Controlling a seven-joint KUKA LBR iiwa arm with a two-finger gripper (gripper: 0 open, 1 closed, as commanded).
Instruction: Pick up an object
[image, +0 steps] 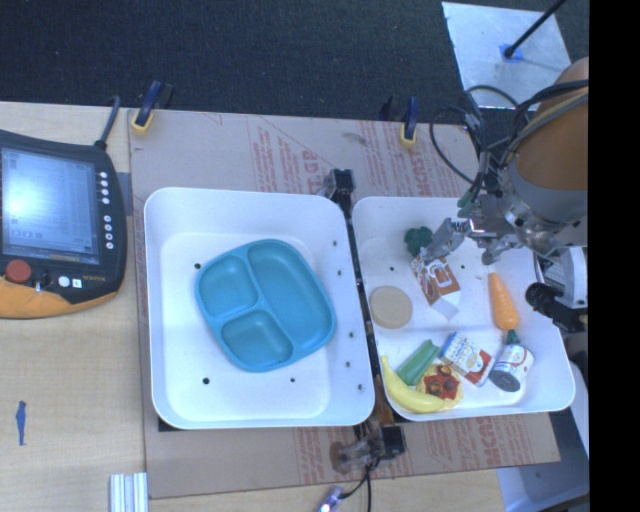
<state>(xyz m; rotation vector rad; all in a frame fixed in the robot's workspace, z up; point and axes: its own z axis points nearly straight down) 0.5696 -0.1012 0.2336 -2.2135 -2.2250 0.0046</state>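
The end effector (447, 240), whose opening I cannot tell, hovers by a small brown-and-white packet (437, 280), probably light and crinkly, best pinched across its flat sides.

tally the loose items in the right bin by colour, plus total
Green: 2, a dark green piece and a green pod
Orange: 1, carrot
Yellow: 1, banana
Tan: 1, round disc
Mixed-print: 4, brown packet, small carton, can, red piece
Total: 9
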